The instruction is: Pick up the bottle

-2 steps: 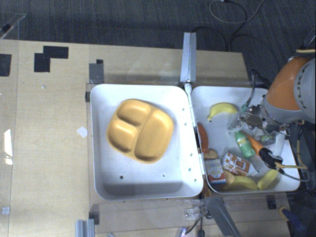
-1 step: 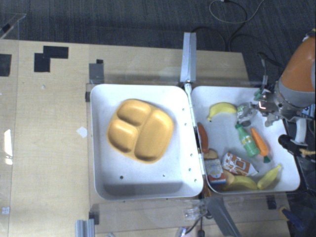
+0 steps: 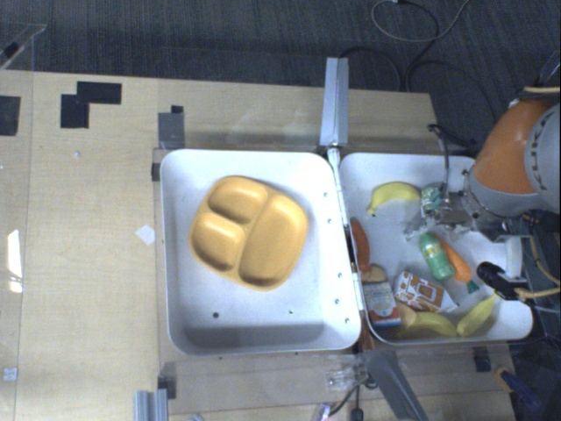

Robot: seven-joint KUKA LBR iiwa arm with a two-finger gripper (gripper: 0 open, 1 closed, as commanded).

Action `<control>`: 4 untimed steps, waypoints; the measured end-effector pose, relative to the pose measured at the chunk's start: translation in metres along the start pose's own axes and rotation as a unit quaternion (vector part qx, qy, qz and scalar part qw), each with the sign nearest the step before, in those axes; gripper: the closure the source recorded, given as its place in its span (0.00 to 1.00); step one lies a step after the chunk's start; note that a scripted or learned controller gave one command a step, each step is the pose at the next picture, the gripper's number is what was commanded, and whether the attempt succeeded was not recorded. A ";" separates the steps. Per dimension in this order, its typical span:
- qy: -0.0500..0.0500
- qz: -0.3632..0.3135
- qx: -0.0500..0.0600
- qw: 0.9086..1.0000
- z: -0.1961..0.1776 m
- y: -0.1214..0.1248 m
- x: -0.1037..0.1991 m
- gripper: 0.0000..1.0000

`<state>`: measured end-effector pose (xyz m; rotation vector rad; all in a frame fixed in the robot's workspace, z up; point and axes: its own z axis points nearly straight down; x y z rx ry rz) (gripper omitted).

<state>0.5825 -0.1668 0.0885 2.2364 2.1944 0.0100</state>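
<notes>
Above the right bin (image 3: 526,323), the tool (image 3: 431,222) hangs beside the bottle (image 3: 435,257), grip unclear.

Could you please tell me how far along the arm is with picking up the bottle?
Done: the tool has reached into the right bin and sits close above the green bottle. In hand: nothing that I can confirm; the bottle lies on the bin floor beside the carrot, and I cannot tell whether it is gripped. Left: securing the grasp and lifting the bottle clear.

Dark carpet floor (image 3: 219,24) w/ cable (image 3: 412,16), pale wood bench (image 3: 79,261).
</notes>
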 end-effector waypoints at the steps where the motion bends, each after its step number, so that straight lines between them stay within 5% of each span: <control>1: 0.000 -0.001 -0.003 1.000 -0.011 0.003 0.001 1.00; 2: -0.001 0.147 0.004 0.989 -0.122 0.044 0.036 1.00; 3: -0.001 0.197 0.004 0.980 -0.158 0.067 0.087 1.00; 4: -0.001 0.267 0.004 0.964 -0.193 0.089 0.056 1.00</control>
